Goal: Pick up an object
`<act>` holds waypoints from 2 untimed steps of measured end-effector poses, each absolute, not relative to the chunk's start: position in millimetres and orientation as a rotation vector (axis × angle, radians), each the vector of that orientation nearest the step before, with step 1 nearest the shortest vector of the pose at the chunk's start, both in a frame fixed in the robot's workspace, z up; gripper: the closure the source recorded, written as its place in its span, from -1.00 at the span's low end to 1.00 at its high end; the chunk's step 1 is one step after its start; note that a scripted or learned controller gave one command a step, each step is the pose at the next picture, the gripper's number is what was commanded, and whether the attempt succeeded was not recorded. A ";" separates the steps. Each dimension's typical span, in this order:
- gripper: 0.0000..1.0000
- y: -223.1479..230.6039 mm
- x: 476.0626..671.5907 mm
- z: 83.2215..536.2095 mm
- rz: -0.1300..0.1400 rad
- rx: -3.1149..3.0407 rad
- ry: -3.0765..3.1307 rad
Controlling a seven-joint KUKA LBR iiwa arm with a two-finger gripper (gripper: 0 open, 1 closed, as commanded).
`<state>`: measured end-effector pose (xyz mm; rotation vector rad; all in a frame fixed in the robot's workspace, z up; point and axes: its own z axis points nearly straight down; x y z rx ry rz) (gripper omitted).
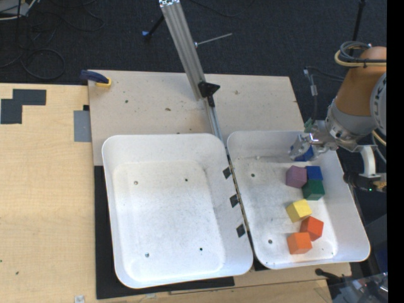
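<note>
Several small blocks lie in the right bin (265,257): a purple one (295,177), a blue one (314,172), a green one (314,190), a yellow one (298,209), a red one (313,226) and an orange one (298,242). My gripper (303,150) hangs over the bin's far right part, just beyond the purple and blue blocks and apart from them. I see nothing held in it. The grey arm with its orange band (363,100) reaches in from the right.
The left bin (126,163) sits beside the right one, with black clips (233,199) along the shared rim. A slanted aluminium bar (186,43) rises behind the bins. A small blue and yellow clamp (96,77) lies at the board's far left corner.
</note>
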<state>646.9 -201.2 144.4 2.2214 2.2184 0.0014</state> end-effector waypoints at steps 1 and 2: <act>1.00 -196.8 643.4 205.5 0.003 2.218 2.220; 1.00 -199.8 646.2 269.2 0.004 2.217 2.219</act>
